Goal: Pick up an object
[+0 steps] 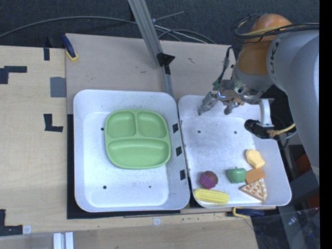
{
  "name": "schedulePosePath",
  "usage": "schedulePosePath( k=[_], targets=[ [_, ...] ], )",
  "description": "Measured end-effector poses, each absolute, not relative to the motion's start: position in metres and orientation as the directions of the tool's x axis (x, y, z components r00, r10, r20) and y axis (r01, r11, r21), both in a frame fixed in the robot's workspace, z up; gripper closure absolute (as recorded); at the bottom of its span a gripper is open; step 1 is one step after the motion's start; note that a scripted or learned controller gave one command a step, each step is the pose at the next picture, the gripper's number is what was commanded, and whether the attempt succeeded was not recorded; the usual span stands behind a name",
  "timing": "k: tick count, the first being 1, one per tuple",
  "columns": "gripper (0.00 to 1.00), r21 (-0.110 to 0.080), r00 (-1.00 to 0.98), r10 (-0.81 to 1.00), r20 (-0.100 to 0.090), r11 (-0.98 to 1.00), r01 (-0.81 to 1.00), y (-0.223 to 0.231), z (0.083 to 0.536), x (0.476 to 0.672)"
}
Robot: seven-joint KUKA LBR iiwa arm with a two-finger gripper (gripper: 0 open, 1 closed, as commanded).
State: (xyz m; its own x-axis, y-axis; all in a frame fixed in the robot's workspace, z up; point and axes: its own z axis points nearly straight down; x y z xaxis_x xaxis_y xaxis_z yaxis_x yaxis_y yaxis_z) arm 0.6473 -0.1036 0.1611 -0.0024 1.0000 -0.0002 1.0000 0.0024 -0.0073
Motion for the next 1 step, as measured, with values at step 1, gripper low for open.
schedulePosePath(
  k=[1],
  targets=[
    [0.00,-0.007,-0.002,1.000,-0.001,0.002,1.000,-0.1080,0.0980,0.6489]
  ],
)
